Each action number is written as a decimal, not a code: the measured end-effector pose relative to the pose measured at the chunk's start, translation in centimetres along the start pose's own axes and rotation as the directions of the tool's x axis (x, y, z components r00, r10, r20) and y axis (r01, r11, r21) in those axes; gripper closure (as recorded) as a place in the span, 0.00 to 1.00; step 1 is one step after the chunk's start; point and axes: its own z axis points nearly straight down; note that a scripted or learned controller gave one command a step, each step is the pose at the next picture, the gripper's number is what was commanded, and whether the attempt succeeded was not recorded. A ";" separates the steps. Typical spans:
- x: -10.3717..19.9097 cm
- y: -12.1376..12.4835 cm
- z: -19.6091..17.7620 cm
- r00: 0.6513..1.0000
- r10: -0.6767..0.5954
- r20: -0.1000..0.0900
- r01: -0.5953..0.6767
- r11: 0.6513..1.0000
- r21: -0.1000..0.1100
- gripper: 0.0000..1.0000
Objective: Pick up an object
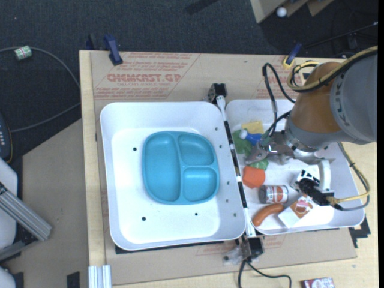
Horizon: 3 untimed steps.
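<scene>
My pincer (259, 152) hung low in the right bin (342, 218), just above the red-orange toy pepper (254, 176), which I took as my landmark. Whether its fingers were spread or pressed together I could not tell. Beyond the pepper lay a yellow piece (254, 126) and something blue-green (245, 138); beside it, toward the bin's middle, a small can (275, 193); nearer the front wall, a toy sausage (266, 213). The pepper looked light, stiff and smooth, probably hollow plastic, so I judged it might slip; gripping across its rounded middle seemed safest. The left bin held a blue divided plate (179, 165).
</scene>
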 end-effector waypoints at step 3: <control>0.1 -0.4 0.0 1.000 0.000 -0.001 0.000 1.000 0.002 0.00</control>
